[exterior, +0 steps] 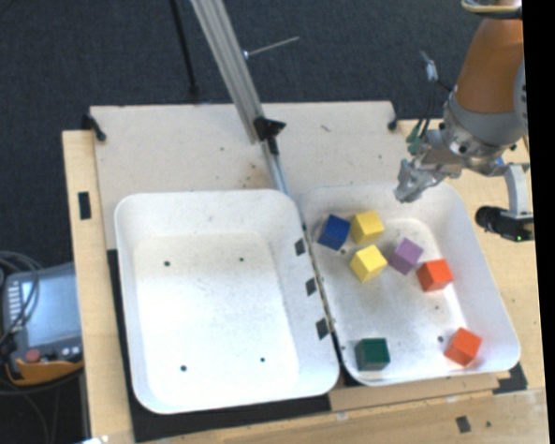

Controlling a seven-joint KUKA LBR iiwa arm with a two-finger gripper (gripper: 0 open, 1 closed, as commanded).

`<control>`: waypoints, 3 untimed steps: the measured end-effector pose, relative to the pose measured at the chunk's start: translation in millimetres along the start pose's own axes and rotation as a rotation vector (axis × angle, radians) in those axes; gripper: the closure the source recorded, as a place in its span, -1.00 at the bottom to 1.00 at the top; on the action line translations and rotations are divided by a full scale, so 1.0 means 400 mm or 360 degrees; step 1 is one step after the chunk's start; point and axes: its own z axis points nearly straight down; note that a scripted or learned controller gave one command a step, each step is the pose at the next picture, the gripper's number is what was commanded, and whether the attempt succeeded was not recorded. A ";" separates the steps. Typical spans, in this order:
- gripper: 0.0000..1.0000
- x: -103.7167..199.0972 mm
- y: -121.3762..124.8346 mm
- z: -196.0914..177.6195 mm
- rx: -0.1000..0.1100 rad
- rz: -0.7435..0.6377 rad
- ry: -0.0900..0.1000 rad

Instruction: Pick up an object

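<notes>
In the right bin [483,279] lie several small cubes: a blue cube [334,232], two yellow cubes [368,225] [367,262], a purple cube [407,254], two orange cubes [434,274] [463,346] and a green cube [371,353]. My gripper [408,186] hangs over the bin's far right corner, above and to the right of the upper yellow cube. Nothing is seen between its tips.
The left bin [135,272] sits beside the right one, with a dividing edge between them. A slanted metal rail [235,69] rises from the back of the bench. A screen and cables [35,320] lie off the bench at left.
</notes>
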 end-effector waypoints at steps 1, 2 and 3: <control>1.00 -0.003 0.002 -0.009 0.0009 -0.0005 0.0000; 1.00 0.136 0.007 -0.007 0.0012 -0.0008 0.0003; 1.00 0.257 -0.009 -0.019 0.0012 -0.0008 0.0004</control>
